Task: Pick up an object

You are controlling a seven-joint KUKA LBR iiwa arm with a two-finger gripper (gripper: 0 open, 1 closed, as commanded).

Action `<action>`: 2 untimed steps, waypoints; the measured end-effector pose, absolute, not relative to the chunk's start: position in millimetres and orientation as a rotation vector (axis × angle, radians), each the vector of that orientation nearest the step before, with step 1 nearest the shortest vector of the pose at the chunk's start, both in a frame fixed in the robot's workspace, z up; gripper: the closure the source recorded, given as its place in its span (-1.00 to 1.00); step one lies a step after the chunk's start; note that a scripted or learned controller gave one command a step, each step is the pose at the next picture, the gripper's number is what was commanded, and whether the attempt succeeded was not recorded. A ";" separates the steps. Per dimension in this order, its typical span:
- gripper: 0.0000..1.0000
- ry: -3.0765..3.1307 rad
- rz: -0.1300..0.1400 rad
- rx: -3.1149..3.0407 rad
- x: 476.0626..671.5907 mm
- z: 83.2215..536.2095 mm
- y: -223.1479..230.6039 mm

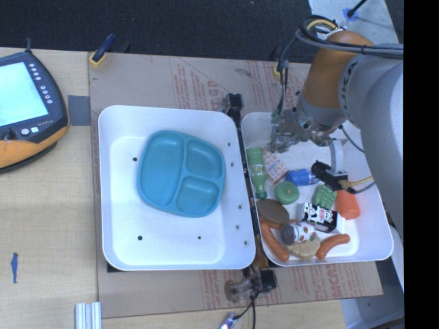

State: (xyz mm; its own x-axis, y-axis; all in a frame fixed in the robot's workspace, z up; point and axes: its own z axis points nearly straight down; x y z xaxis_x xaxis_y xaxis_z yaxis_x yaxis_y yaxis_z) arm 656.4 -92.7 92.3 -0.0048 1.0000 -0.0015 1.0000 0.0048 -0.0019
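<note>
From the overhead camera view, the grey arm with its orange band (329, 67) reaches in from the right and its gripper (291, 137) hangs over the far end of the right bin (374, 242). How its jaws stand I cannot tell; nothing can be seen between them.

The pickable things crowd that bin. Nearest the gripper, at about 7 o'clock from it, lies a green bottle (256, 172), smooth plastic, its long axis running near to far along the bin's left wall. Just beside it is a small printed packet (276, 164), flat and crinkled. Farther toward 6 o'clock sit a blue tube (302, 177), a round green lid (287, 193), a brown oval piece (272, 211), and a black-and-white patterned block (319, 215). An orange carrot-like toy (271, 244) and a sausage (333, 243) lie at the near edge.

The left bin (113, 184) holds a blue divided plate (181, 173), matte plastic with three compartments, well apart from the gripper at 9 o'clock.

My judgement: the bottle or packet is the likeliest target, needing only a short drop.
</note>
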 end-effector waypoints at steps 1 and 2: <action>-1.00 -2.226 0.004 -2.216 656.4 92.2 -93.0; -1.00 -2.223 0.005 -2.216 654.8 92.0 -96.2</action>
